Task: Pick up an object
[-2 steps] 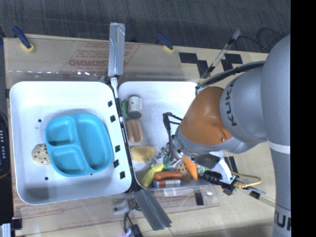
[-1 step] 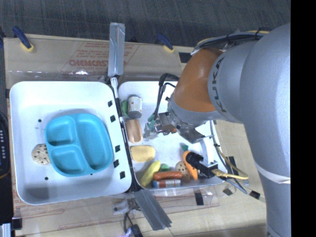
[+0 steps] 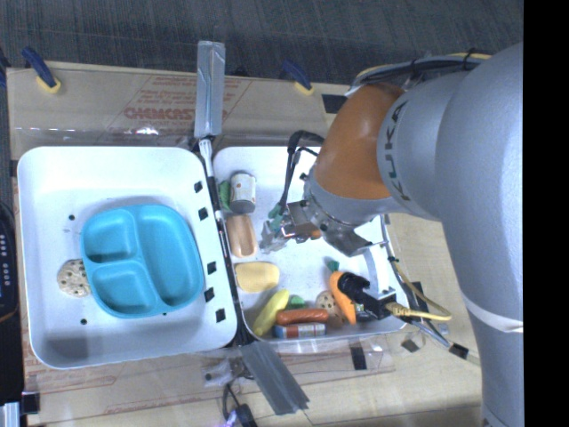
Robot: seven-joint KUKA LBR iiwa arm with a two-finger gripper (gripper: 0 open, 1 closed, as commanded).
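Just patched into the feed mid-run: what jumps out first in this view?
The big grey arm with its orange band dominates the right side, its tool hanging low over the right white bin. That bin holds a clutter of small toy foods, among them a yellow banana and a red sausage near the front. In the left white bin sits a bright blue sectioned plastic tray.

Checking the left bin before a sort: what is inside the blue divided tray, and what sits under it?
The blue tray shows three bare compartments. A round cookie lies on the left bin floor against the tray's left edge. Whatever lies beneath the tray is covered.
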